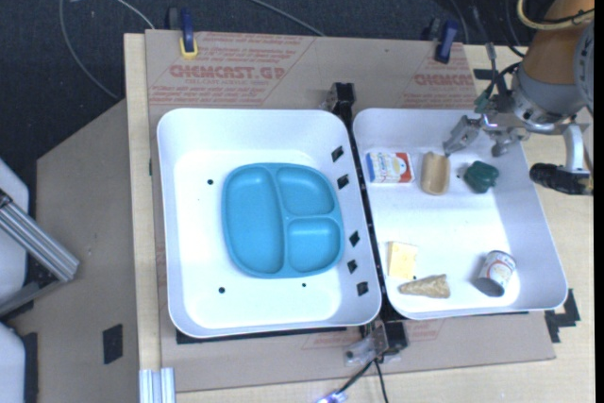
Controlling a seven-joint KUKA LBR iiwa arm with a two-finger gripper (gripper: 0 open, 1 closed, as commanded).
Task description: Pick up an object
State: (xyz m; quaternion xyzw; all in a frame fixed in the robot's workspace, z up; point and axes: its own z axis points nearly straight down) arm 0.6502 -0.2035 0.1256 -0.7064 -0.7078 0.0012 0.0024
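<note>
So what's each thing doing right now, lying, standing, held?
Claw: above the right bin's far edge, holding nothing.
Blue divided plate: flat in the left bin.
Small packet: lying flat.
Tan cylinder: on its side.
Green object: resting loose.
Yellow square: flat.
Small can: tipped over.

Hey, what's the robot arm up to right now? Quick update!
Hand over the right bin's far edge, nothing seen in it. Nearest items: green object, tan cylinder. Nothing blocking them.
</note>
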